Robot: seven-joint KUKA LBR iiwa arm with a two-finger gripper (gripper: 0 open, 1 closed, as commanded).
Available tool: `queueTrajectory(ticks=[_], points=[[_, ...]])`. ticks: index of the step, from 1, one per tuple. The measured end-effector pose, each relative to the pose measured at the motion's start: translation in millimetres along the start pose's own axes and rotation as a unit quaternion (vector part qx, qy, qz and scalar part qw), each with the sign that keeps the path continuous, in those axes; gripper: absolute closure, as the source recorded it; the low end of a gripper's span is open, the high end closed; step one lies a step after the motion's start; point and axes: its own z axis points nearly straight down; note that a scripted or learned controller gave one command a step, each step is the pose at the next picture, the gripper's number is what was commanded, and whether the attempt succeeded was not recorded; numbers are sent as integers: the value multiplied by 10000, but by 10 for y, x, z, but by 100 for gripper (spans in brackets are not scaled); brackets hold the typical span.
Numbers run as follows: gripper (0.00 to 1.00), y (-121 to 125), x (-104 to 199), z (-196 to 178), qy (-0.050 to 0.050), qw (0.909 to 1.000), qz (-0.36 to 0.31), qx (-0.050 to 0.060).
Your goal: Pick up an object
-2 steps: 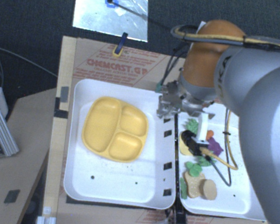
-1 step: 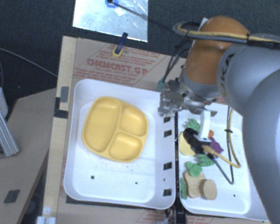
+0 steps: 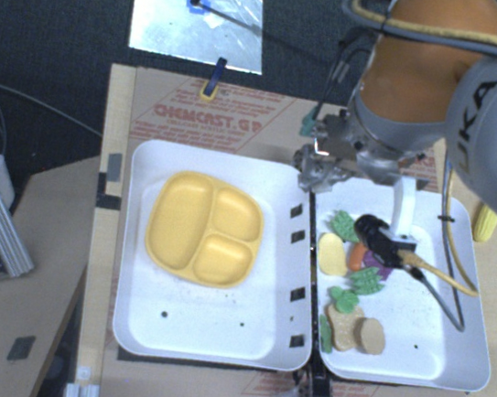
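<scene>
My gripper point(image 3: 317, 172) hangs over the far end of the divider between the two bins, at the back left corner of the right bin point(image 3: 447, 357). Several small toy foods lie along that bin's left side: a green leafy piece point(image 3: 345, 224), a pale yellow piece point(image 3: 332, 255), an orange piece point(image 3: 356, 256), a purple piece point(image 3: 379, 268), two more green pieces point(image 3: 366, 281) point(image 3: 342, 300), a tan slice point(image 3: 337, 330) and a round tan piece point(image 3: 370, 336). The gripper is above and behind them and touches none that I can see.
A yellow divided plate point(image 3: 205, 228) lies in the left bin point(image 3: 201, 329). The grey arm with its orange band point(image 3: 438, 46) covers the back right of the scene. A shiny sheet point(image 3: 202, 10) and a blue-yellow tool point(image 3: 214, 79) lie behind the bins.
</scene>
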Motion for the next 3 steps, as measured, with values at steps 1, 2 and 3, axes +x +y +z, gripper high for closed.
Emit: queueTrajectory(ticks=[1,2,3], points=[[100,68,790,911,-15,10000,-19,95],[100,-285,679,407,-14,10000,13,55],[100,-655,291,-189,-14,10000,44,38]])
